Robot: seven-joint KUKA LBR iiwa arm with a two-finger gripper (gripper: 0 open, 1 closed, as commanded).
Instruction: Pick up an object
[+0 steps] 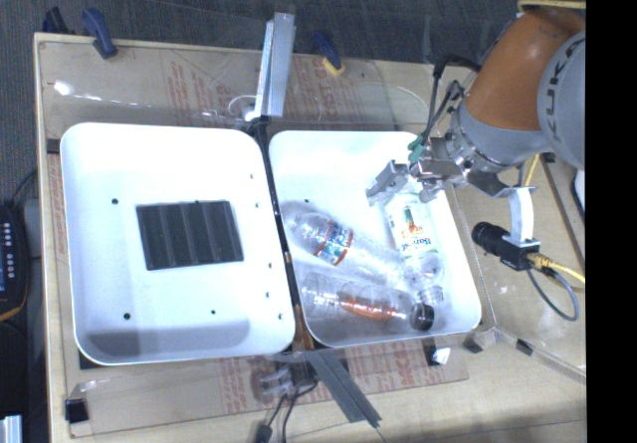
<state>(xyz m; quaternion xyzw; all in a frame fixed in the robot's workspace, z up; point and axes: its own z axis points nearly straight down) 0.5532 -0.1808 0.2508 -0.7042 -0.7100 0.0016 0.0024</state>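
1. Left of the right bin (333, 167) and pressed against it side by side: the left bin (85, 172), white and shallow like its neighbour, both set on a pale bench (149, 83)
2. On the left bin's floor, well apart from the right bin: a dark ribbed panel (189, 234), lying flat and roughly central
3. Just beyond the right bin's far-left corner, above the seam between the two bins: a grey metal bar (276, 63), with a blue clamp (325, 49) close by on the bench's far edge
4. Inside the right bin, near its left wall: a red-labelled bottle (320, 237) of clear plastic, on its side and slanted
5. Inside the right bin, along its near wall: a second clear bottle (353, 304), also on its side, with a thin red-orange label and a black cap (423, 317) turned toward the bin's near-right corner
6. Inside the right bin, toward its right wall: a white-labelled bottle (411, 232), on its side, running from far to near, its near end just beside the black cap
7. Over the right bin's far-right part, at the far end of the white-labelled bottle: the gripper (403, 182), open or closed impossible to tell from this angle, contact with the bottle likewise unclear
8. Past the right bin's right wall: the grey arm (518, 63) with its orange band, reaching in over the rim
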